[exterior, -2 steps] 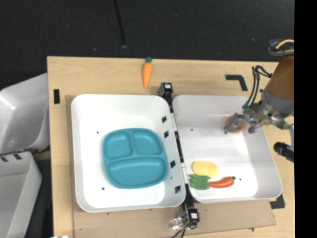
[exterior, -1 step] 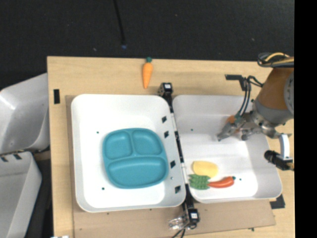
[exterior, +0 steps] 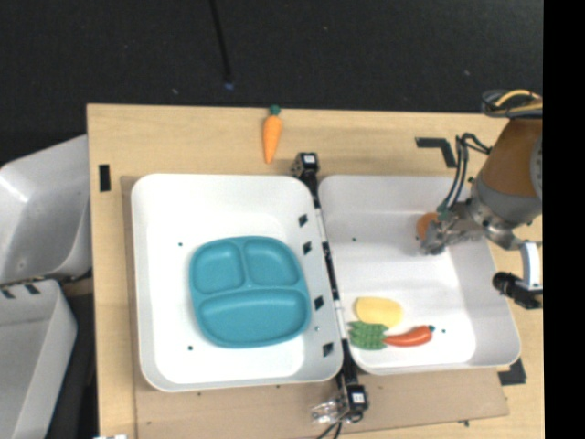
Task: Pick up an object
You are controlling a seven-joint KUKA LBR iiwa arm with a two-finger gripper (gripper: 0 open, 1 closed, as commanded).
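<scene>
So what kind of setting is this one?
Probably a lab bench for robot picking trials: two white bins on a wooden board, toy food like a carrot, and the arm's hand over the right bin.

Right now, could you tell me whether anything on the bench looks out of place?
Yes: a toy carrot lies on the bare bench, beyond the bins' far edge, while the other toy foods sit in the right bin. The left bin holds a blue divided plate, lying flat.
</scene>
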